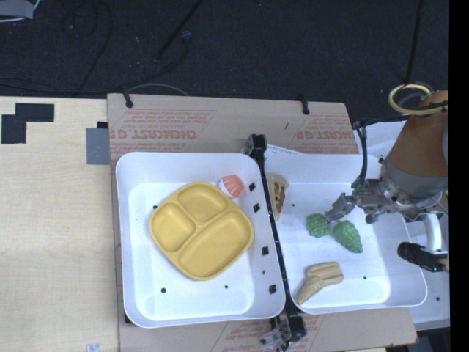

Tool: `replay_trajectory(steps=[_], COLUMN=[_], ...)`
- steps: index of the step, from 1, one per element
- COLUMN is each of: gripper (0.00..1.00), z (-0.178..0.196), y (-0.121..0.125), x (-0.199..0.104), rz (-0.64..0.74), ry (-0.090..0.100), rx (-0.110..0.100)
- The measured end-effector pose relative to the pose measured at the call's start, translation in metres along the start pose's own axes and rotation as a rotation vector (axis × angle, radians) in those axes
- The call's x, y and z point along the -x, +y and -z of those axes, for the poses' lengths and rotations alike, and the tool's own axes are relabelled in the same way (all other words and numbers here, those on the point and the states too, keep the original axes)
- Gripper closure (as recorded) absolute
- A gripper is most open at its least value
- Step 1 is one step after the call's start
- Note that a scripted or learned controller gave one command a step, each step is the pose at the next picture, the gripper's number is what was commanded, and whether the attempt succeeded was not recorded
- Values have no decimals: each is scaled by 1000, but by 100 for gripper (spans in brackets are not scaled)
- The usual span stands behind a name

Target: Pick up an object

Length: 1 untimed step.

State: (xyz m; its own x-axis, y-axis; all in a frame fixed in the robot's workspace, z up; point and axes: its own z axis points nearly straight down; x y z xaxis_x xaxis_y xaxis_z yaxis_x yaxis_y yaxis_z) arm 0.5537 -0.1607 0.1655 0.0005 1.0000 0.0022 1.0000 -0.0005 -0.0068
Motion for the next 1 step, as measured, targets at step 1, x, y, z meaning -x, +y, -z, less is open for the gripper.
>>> replay_trajectory(steps=[1], gripper=[0], z=[-56], y=[-1], x=[10], rz=[-1], ry=[0], rx=[-1])
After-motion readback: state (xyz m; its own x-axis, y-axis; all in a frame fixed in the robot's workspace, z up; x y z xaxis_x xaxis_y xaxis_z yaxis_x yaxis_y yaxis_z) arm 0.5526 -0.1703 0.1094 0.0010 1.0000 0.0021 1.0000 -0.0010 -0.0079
